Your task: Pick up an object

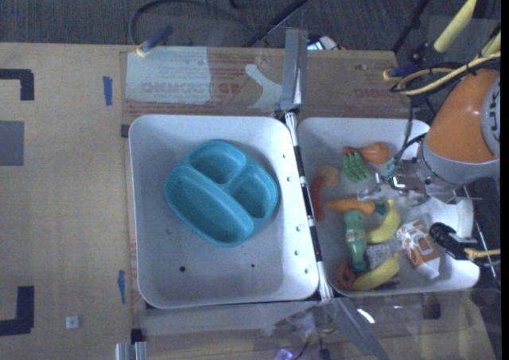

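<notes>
The pincer (pixel 395 181) hangs over the right bin (pixel 330 134), its grip state unclear. Just beside it lies a carrot (pixel 349 205), long axis roughly left-right, apparently pointing left.

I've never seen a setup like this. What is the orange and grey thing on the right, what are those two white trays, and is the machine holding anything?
You are looking down at a slant from one fixed camera above a workbench. The orange and grey shape is a robot arm reaching in from the right. Its end effector, the part meant for grasping, hangs over the right bin; whether it grips anything is too unclear to tell. The two white trays are shallow bins. The left bin holds a blue divided plate. The right one holds a pile of toy food, including two bananas, a carrot, a green bottle and a small carton. The robot's job is to pick up one object.
</notes>
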Controlling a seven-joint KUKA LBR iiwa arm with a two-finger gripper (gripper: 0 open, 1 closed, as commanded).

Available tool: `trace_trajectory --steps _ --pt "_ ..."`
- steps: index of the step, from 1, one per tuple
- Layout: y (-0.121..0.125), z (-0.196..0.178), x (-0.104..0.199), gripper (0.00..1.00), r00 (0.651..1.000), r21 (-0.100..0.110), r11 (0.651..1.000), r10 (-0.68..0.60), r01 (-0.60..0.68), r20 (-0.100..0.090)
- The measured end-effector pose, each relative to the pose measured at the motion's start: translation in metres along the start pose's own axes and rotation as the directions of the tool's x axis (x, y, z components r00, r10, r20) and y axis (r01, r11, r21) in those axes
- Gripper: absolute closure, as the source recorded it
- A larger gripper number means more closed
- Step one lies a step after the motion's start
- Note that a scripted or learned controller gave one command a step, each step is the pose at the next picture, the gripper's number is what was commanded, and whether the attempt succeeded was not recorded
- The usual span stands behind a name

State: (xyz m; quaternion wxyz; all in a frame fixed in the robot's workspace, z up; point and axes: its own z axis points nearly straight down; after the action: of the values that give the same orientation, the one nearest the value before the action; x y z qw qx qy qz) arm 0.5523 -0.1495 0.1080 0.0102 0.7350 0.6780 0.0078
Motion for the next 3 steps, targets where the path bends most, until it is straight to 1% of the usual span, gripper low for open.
trace_trajectory --steps 1,2,3 --pt "0.0 -0.009 0.0 1.0 1.0 0.0 1.0 0.002 -0.002 0.0" --pt "0.04 -0.101 0.064 1.0 0.999 0.025 0.999 0.033 -0.033 -0.002" --pt "0.04 -0.101 0.064 0.0 0.999 0.026 0.999 0.033 -0.033 -0.001"
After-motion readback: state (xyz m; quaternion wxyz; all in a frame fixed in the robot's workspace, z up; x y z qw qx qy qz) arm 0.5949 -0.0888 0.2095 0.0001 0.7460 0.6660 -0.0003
